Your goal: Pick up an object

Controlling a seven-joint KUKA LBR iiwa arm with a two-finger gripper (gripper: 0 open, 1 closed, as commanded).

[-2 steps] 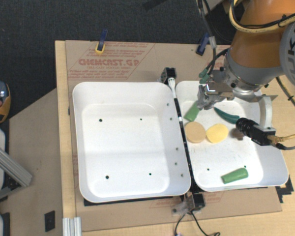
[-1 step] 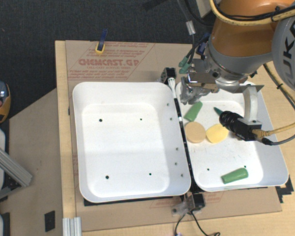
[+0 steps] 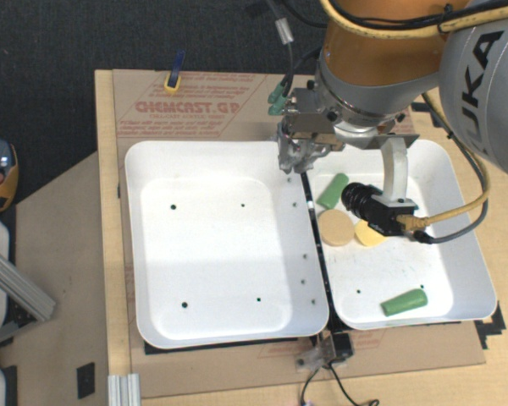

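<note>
Dark carpet (image 3: 85, 24) lies around the bench. A brown cardboard sheet (image 3: 195, 100) — printed in red — covers its top, evenly lit.

**Arm reaches in from the right, wrist pointing down**

The grey arm with its orange band enters from the upper right and bends steeply downward. The end effector (image 3: 293, 161) hangs low at the wrist's left side, its metal body vertical. A black cable loops from the wrist out to the right.

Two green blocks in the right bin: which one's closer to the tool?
The green block at the bin's upper left, beside the tool. The other green block lies near the front edge.
</note>
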